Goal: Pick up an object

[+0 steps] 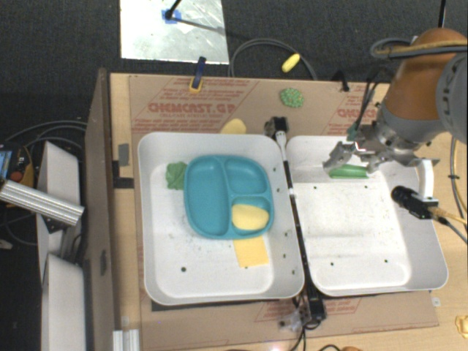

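Note:
A green pod-shaped object [349,172] lies flat at the far end of the right bin [365,247]. My gripper [355,160] hangs directly over it, fingers spread to either side and open, with nothing held between them. In the left bin [157,269] a blue divided plate [212,196] carries a yellow lemon-like piece [250,216] in its near right compartment. A flat yellow slice [251,252] lies just in front of the plate, and a green leafy piece [175,175] sits at its left edge.
Behind the bins, on the cardboard, lie a yellow piece [234,127] and a round green object [292,97]. A blue and yellow clamp [197,75] stands at the back edge. The rim between the two bins runs close to the gripper's left.

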Robot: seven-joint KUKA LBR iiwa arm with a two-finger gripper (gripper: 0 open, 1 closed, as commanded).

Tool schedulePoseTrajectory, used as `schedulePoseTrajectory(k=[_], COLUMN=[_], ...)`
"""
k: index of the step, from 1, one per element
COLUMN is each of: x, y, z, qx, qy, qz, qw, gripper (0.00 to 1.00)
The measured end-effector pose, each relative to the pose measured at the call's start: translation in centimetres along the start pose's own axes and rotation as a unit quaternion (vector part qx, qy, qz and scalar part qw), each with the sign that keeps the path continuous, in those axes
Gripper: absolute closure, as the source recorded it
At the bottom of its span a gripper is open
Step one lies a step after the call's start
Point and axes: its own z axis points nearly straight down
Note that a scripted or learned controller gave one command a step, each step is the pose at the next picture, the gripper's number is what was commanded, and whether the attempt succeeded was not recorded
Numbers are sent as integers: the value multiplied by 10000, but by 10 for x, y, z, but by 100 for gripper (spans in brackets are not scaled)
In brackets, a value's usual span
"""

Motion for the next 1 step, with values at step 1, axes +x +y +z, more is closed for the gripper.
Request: schedulePoseTrajectory(k=[1], x=[-31], y=[20], z=[16], qx=[-14], qy=[-4], qz=[18], qw=[10000], gripper=[0])
